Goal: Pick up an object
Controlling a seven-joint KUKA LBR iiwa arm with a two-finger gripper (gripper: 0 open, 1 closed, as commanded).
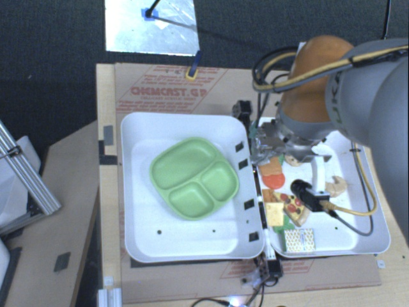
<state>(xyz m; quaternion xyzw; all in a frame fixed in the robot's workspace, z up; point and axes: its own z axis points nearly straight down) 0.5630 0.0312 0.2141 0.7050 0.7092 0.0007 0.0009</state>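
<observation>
On the desk [77, 165], two shallow white bins side by side. In the left bin [137, 229], a green divided plate [195, 178], three compartments, lying flat near the middle, tilted at an angle to the bin walls. In the right bin [377, 235], a cluster of small objects along the inner wall: a round red piece [275, 180], an orange-brown piece [271, 168] just above it, a yellow block [274, 213] below, a pizza-slice-like piece [295, 208] beside the yellow block, a small speckled square [300, 239] near the front corner, a pale beige piece [337, 186] further right. Above the right bin, the grey arm [370, 94] with its orange band [316, 75], reaching in from the right. Low over the cluster, the end effector [281, 147], just above the orange-brown piece; open or closed, cannot tell, nothing visibly gripped. Behind the bins, a shiny sheet [152, 18] on the dark floor.
</observation>
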